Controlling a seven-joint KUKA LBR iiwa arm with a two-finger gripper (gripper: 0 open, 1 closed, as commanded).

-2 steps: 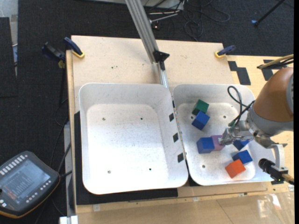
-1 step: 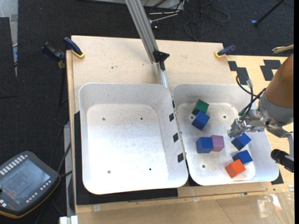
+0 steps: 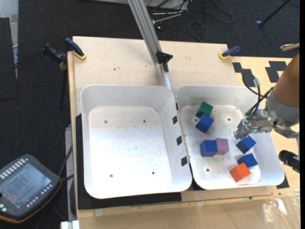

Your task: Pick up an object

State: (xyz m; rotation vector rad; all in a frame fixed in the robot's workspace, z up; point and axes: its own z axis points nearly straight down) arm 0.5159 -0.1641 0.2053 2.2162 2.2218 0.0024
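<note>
Currently the hand [image 3: 244,130] sits low over the right bin [image 3: 267,178], near its right wall, just above a blue cube [image 3: 246,144]. Can't tell whether it's touching the cube, or how the hand is set. Nothing visibly held. Nearer, a second blue cube [image 3: 250,160] touches an orange cube [image 3: 239,172]. Mid-bin: blue cube [image 3: 208,148] touching a purple cube [image 3: 222,146]. Farther back, green cube [image 3: 206,108] against another blue one [image 3: 204,123]. Left bin [image 3: 90,128] is speckled white plastic. Both bins sit on a tan counter [image 3: 124,61] held by blue clamps [image 3: 74,47] at its far corners. Pendant [image 3: 24,187] on dark floor, near left; cables [image 3: 209,13] at the far side.
</note>
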